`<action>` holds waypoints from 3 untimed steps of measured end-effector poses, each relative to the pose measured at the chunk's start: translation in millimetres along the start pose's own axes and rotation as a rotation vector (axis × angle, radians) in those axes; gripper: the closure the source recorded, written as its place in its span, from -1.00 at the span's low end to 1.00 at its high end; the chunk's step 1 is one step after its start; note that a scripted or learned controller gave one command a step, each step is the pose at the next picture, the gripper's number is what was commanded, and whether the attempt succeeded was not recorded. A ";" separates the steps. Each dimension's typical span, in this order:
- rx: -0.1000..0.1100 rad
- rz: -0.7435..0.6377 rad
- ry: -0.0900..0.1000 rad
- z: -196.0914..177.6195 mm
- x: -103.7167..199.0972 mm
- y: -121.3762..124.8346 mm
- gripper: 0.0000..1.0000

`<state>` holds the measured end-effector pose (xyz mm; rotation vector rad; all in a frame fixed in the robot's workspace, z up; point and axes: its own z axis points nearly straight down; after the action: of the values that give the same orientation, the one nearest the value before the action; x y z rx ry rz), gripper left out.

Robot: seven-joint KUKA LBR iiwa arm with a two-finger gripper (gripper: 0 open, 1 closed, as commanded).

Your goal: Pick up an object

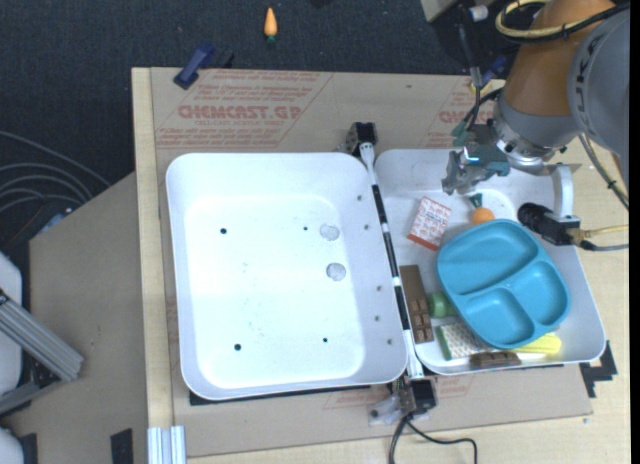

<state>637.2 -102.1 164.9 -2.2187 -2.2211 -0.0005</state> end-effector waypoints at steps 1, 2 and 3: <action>0.001 0.000 0.000 0.3 -0.4 -0.3 -1.00; 0.000 0.001 -0.001 80.5 5.5 -29.5 -1.00; -0.001 0.002 -0.001 70.6 5.9 -29.2 1.00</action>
<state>607.9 -96.1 94.3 -2.2214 -2.2197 -0.0002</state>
